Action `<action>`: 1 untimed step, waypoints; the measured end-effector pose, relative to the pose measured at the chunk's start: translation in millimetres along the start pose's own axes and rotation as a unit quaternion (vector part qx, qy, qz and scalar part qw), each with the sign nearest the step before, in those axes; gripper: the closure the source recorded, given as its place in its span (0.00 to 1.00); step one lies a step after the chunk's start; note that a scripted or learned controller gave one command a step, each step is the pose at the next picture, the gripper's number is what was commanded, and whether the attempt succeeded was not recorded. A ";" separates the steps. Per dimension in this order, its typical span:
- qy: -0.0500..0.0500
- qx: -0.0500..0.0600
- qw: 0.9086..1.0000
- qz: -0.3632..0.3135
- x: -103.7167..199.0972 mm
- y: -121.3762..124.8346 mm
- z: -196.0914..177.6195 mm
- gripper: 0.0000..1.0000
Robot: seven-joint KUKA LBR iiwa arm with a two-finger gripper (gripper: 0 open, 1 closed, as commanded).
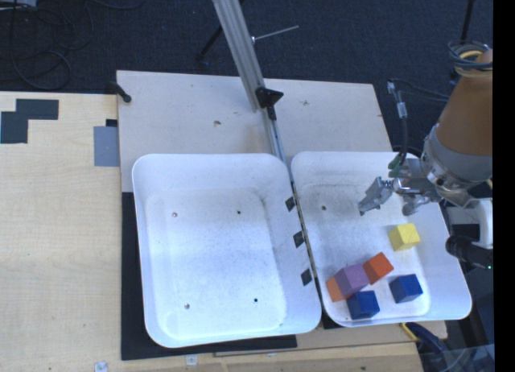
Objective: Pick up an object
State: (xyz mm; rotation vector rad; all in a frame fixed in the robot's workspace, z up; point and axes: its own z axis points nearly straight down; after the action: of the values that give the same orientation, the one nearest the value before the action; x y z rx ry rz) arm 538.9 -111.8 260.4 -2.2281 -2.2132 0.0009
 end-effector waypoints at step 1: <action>0.002 0.003 1.000 -0.003 -76.0 8.0 155.6 0.00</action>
State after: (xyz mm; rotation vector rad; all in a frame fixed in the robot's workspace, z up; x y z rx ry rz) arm 546.2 -187.7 104.8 -2.2161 -2.2153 0.0034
